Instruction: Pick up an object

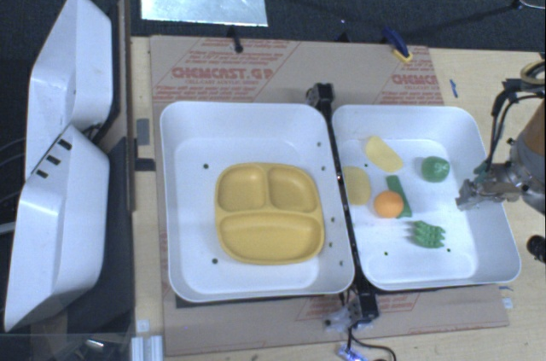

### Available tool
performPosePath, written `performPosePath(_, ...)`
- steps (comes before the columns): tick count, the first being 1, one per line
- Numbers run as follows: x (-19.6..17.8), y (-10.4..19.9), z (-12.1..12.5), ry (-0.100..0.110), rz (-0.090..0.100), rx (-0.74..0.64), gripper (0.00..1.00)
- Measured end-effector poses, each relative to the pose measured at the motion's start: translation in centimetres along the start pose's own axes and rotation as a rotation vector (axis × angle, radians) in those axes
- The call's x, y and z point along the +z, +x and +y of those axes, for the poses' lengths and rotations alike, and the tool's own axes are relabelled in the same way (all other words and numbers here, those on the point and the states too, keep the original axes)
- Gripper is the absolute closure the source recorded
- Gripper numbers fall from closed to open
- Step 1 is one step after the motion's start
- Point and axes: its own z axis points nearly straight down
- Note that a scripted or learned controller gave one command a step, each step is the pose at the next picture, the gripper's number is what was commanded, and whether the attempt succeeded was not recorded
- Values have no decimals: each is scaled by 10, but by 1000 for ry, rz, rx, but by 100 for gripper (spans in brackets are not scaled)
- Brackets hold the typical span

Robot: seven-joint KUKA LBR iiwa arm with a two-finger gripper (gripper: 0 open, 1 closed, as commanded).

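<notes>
The bench [281, 61] fills most of the frame, and a brown printed cardboard sheet [290, 65] lies on it under both bins. At the far left of the frame stand two big white housings [60, 171], one above the other.

The left bin [192, 146] sits at the center of the frame. Inside it lies a yellow tray [269, 212] with three compartments, two small ones toward the top and one long one toward the bottom. The right bin [461, 248] touches the left bin along a dark seam in the middle.

In the right bin are six small objects. A pale yellow oblong piece [383, 154] lies in the upper left part of this bin, tilted. Below it, near the seam, is a second yellow piece [357, 185]. An orange ball [388, 205] rests just right of that piece, and it touches a narrow green stick [397, 193] that runs at a slant behind it. A round green object [435, 169] is in the upper right part of the bin. A leafy green object [427, 235] lies lower, below the ball and to its right.

The arm enters at the right edge of the frame. The gripper [471, 197] is over the right rim of the right bin, near the round green object but apart from it. No object is between its fingers; whether the pincer is wide or narrow I cannot tell.
</notes>
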Motion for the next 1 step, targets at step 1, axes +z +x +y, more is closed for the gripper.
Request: performPosePath(1,-62,3,4,-2,0,-1,100)
